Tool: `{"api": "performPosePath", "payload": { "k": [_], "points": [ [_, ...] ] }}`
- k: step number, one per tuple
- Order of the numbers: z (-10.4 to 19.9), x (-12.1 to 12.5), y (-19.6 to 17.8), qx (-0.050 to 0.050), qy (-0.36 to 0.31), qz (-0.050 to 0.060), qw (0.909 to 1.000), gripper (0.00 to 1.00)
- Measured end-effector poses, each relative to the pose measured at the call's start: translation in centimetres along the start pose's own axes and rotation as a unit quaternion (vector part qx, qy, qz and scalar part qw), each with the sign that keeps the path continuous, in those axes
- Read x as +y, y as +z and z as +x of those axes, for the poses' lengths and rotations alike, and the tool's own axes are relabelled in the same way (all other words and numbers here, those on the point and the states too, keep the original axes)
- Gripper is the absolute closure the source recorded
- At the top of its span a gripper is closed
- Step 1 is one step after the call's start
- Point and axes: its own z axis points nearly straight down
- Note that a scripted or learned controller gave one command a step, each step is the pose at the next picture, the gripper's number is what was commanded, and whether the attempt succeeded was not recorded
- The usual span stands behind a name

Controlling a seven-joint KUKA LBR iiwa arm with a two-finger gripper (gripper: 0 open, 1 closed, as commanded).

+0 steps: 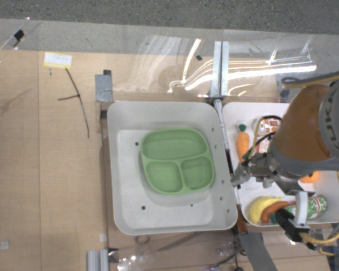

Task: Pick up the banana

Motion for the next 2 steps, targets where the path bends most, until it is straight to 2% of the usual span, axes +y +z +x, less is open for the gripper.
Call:
{"api": "performPosePath", "payload": {
  "k": [1,2],
  "points": [
    [-3.3,1.4,0.0,0.0,0.156,0.0,0.9877,0.0],
    [-0.6,0.0,0.0,0.0,0.082,0.0,0.9967,0.0]
  ]
}}
